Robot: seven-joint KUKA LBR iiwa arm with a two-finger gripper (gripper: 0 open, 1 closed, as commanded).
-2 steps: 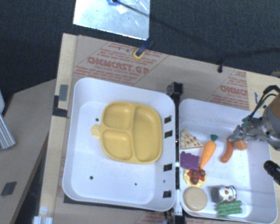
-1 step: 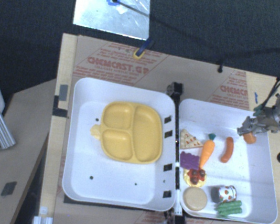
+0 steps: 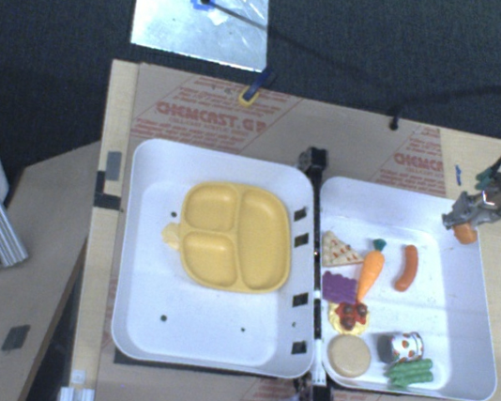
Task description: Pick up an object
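Right now the gripper (image 3: pixel 463 221) hangs at the right bin's (image 3: pixel 486 329) far right rim, pinching a small orange piece (image 3: pixel 465 234) that pokes out beneath its tips. Little of it seems clamped, so any jolt could drop it. It's rounded, bright orange, possibly toy food.

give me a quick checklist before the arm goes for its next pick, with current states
1. Gripper position: over the right bin's far right corner, ok.
2. Gripper free to pick: cannot tell, something orange sits at its tip.
3. Targets in the right bin: carrot, sausage, green beans, ok.
4. Crowding: carrot touches the purple piece, not ok for a clean pick.
5. Yellow tray in the left bin, away from the arm, ok.
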